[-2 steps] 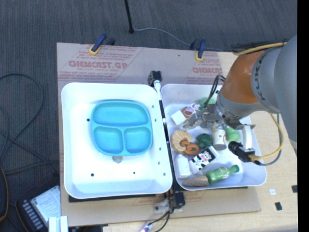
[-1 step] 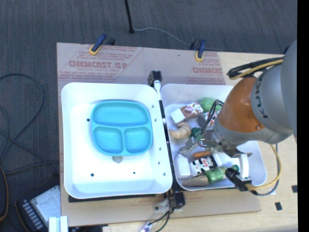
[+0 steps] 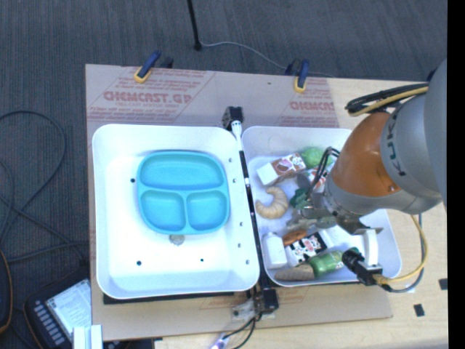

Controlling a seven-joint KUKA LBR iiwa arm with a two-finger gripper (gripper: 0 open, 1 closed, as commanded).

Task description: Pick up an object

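Gripper [image 3: 311, 211] hangs low in the right bin [image 3: 389, 249], among the clutter; whether its fingers are spread or pressed together, I cannot tell. At its nine o'clock lies a croissant [image 3: 272, 202]; at five o'clock, a green bottle [image 3: 328, 262]. A blue tray [image 3: 182, 192] sits in the left bin [image 3: 116, 195].

White bins [image 3: 109, 195] showing smooth glossy plastic; blue tray [image 3: 182, 193] looking glossy plastic; desk [image 3: 116, 100] appearing matt brown cardboard; floor [image 3: 58, 35] showing rough grey carpet.

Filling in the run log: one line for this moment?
arm: over right bin | gripper: low among items, near croissant | left bin: blue tray
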